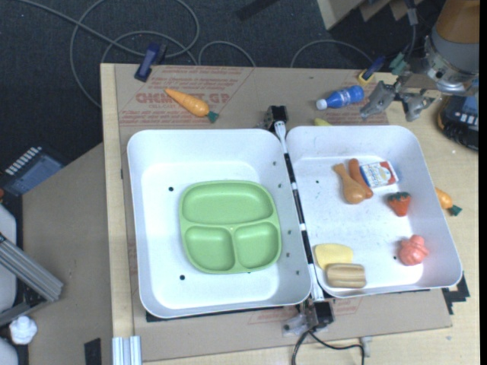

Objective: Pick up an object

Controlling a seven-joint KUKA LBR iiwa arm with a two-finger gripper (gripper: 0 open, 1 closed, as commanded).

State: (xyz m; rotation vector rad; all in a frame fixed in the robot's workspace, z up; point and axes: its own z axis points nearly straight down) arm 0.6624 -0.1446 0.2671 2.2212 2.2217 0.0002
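Two white bins (144, 166) sit on a cardboard-covered bench (228, 90) above dark carpet (76, 21) strewn with cables (114, 29). The gripper (396, 101) hangs apart, holding nothing.

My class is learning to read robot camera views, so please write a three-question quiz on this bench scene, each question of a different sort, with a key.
1. True or false: the green divided plate lies in the left bin.
2. Multiple choice: which item lies outside both bins, on the bench? A) toy strawberry B) toy carrot C) toy hot dog
3. Fill in: the gripper hovers beyond the far edge of the ______ bin, near the blue bottle.

Key: 1 true; 2 B; 3 right.
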